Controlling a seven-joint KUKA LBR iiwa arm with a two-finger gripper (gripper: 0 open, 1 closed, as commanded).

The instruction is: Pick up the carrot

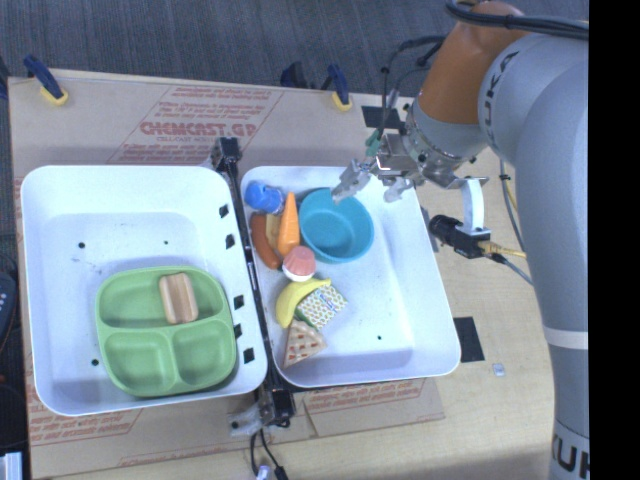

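Hanging over the far edge of the right bin, at about two o'clock in our view, we see the gripper with its two fingers spread apart and nothing between them. One fingertip points down near the rim of the blue bowl, and the other sits a bit to the right of it. We follow the gripper back to the grey arm with its orange band, which comes in from three o'clock with black cables looping round it. Just at nine o'clock from the bowl we find the carrot, orange and standing lengthwise, touching the bowl's left side. It lies apart from the gripper. At eleven o'clock from the carrot sits a small blue toy. On the carrot's left we see a brown sausage, close to the bin's wall. At six o'clock from the carrot rests a pink and white round toy, then a yellow banana, a patterned packet beside it, and a pizza slice nearest to us. Over at nine o'clock we see the left bin, which holds a green tray with sections. A tan piece of bread lies in the tray's top section. Both bins rest on brown cardboard with red writing.
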